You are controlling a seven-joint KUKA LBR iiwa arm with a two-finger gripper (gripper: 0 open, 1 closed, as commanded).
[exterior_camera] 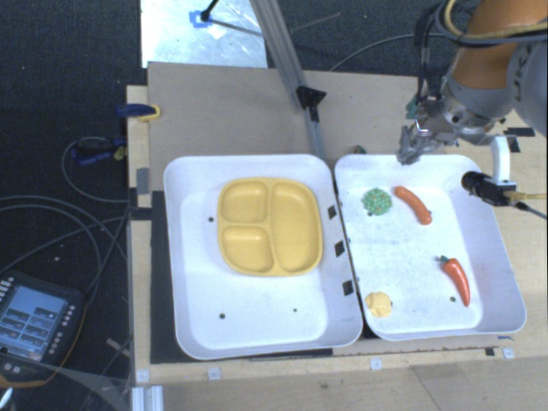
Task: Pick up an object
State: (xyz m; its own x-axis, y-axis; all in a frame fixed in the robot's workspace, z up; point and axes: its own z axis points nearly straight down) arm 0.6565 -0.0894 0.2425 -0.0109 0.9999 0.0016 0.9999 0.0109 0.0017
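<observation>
Plain tan bench (231, 110) with dark carpet around it, cables trailing off to the left and a teach pendant (30, 319) lying on the floor in the lower left corner. Two shallow white bins sit side by side on top. Left bin (257, 328) has a yellow divided tray (270, 227) in it, three compartments, nothing else I can make out.

Right bin (497, 255) is where the loose stuff is: a green bumpy ball-ish thing (376, 200) near the top left, a sausage (413, 205) just beside it to the right, an orange carrot (456, 279) (or maybe a pepper, green stem end up) lower right, and a small yellow lump (378, 304) near the bottom left corner.

The jaws (411, 151) hang over the far rim of the right bin, up above the sausage and the green thing and well apart from the carrot and the yellow lump. Nothing is between them as far as I can see, but from this angle I honestly can't tell how far apart they are.
</observation>
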